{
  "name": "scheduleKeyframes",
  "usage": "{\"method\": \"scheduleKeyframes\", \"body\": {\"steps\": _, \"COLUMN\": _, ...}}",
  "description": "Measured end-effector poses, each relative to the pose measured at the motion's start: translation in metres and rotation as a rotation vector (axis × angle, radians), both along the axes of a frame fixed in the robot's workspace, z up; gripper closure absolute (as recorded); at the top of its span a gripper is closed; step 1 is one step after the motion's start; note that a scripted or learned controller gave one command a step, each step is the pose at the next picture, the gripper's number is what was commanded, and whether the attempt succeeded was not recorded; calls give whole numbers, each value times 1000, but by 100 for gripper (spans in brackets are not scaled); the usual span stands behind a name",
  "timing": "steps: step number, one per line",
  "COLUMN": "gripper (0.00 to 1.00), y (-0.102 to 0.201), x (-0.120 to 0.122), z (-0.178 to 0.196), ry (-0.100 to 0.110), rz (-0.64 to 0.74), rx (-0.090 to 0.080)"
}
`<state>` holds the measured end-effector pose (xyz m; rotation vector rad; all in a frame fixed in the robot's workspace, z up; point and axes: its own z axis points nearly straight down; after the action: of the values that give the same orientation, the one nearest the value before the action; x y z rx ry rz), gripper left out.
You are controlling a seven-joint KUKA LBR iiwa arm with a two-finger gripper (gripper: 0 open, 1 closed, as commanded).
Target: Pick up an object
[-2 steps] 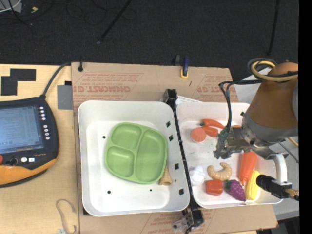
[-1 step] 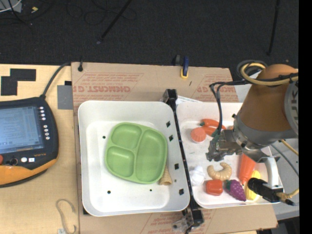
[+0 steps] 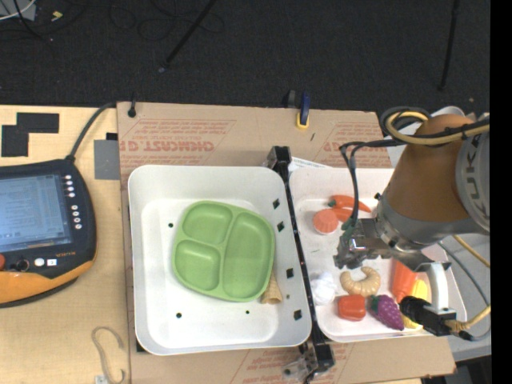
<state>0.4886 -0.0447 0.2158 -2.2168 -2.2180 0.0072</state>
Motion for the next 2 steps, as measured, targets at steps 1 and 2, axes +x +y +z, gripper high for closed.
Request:
{"method": "scheduleKeyframes", "body": {"steps": 1, "gripper": 100, "y": -1, "x": 2, "z": 2, "ry": -3, "rz": -3, "rx": 0}}
{"method": "scheduleKeyframes", "body": {"steps": 2, "gripper": 100, "y": -4, "x": 9, "z": 7, "ry": -4, "rz": -3, "rx": 0}}
